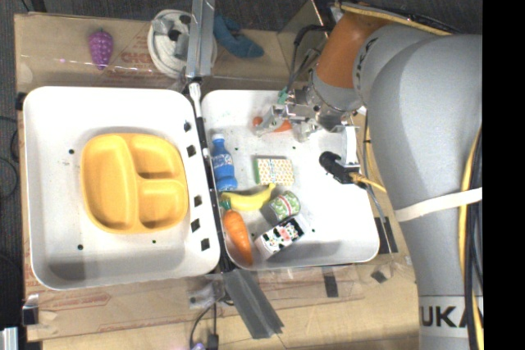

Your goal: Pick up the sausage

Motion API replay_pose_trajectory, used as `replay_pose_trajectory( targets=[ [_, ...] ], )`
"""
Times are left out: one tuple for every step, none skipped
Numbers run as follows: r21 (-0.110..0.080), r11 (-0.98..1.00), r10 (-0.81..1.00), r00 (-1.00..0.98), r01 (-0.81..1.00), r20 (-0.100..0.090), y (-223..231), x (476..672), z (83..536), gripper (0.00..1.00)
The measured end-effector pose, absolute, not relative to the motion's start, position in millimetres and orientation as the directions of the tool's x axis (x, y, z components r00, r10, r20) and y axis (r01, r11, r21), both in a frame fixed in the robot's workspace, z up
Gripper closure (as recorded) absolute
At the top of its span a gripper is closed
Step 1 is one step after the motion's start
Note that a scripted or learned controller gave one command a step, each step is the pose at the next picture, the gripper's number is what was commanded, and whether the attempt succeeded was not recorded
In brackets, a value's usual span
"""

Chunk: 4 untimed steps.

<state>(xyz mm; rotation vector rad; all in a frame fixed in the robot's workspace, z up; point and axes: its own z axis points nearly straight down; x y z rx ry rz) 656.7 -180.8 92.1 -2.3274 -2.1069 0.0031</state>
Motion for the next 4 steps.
replay_pose_trajectory(
  targets=[
    [-0.006,0.306,0.952,-0.306,0.952,0.003,-177,656.7,91,0.0],
    [-0.007,0.309,0.951,-0.309,0.951,0.003,-176,657.4,102,1.0],
    [-0.007,0.309,0.951,-0.309,0.951,0.003,-177,657.3,102,0.0],
    [-0.007,0.313,0.95,-0.313,0.95,0.002,-176,657.9,112,1.0]
  ],
)
